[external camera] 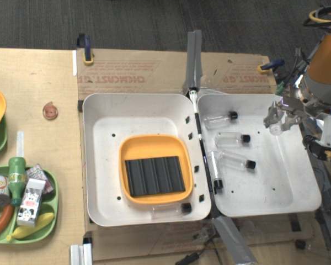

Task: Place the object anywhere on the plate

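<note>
From the camera view above the bench, the two-finger gripper [276, 120] hovered over the right white bin [287, 197], well right of the square orange plate [154, 144] in the left white bin [99, 148]; whether it was open or closed I could not tell. I counted four clear plastic vials with black caps [234, 162] in the right bin, and possibly a fifth just below the plate. One plate, two bins. The sensible move, I judged, was to descend squarely over a single vial's middle.
</note>
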{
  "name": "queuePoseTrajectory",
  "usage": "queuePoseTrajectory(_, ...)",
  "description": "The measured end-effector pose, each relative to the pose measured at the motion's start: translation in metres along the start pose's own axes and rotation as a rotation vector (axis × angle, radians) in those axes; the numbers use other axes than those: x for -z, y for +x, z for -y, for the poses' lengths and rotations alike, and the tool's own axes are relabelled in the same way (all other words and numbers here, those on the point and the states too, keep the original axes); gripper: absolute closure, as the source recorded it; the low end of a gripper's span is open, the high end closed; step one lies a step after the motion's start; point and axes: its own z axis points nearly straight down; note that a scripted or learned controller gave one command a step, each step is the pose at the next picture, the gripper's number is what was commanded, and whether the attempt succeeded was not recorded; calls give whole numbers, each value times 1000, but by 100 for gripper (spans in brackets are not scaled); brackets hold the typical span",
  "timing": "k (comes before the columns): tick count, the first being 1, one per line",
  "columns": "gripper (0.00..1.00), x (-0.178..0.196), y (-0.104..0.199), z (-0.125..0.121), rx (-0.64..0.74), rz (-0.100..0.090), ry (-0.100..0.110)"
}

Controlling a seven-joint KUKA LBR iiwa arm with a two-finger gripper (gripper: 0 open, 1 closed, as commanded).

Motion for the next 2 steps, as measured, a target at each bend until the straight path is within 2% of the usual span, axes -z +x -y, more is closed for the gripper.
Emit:
queuePoseTrajectory(1, 100, 6, -14, -84, 116, 1, -1)
queuePoseTrajectory(2, 100, 44, -29, -88, 349, 1, -4)
